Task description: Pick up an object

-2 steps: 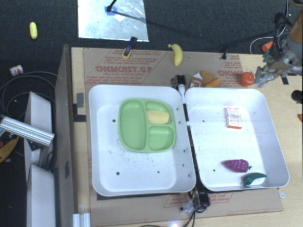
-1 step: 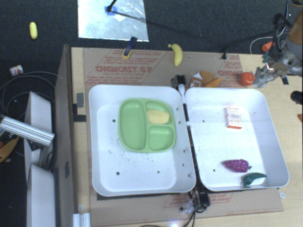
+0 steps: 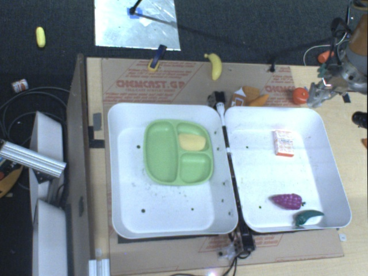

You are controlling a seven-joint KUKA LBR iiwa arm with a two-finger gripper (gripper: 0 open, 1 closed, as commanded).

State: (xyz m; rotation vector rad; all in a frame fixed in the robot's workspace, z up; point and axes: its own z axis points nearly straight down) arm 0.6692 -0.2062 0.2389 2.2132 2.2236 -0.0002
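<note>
Dark carpet behind, brown board-covered bench (image 3: 144, 84) in front, two white bins side by side on it. Left bin (image 3: 129, 211): green divided plate (image 3: 167, 154) lying flat at its middle, a pale yellow lump (image 3: 192, 141) sitting in the plate's upper right compartment. Right bin (image 3: 259, 165): small pink-and-white box (image 3: 283, 142) in the far half, purple bunch of grapes (image 3: 286, 200) in the near half, teal piece (image 3: 309, 217) pushed against the near right corner wall. Well apart from each other, so room around each for a grasp from above.

Outside the bins: banana (image 3: 214, 66), an orange ball (image 3: 299, 95) and an orange scrap (image 3: 256, 99) on the board along the far edge, probably out of play.

Gripper (image 3: 319, 94) hanging past the right bin's far right corner, just beside the orange ball, over the board and not over any bin. Nothing seen in its hold; whether spread or pressed together, cannot tell.

Likeliest target by nearness: the box. Flat on its broad face, long axis running from far to near with a slight lean. Grapes by contrast lying crosswise, long axis left to right.
</note>
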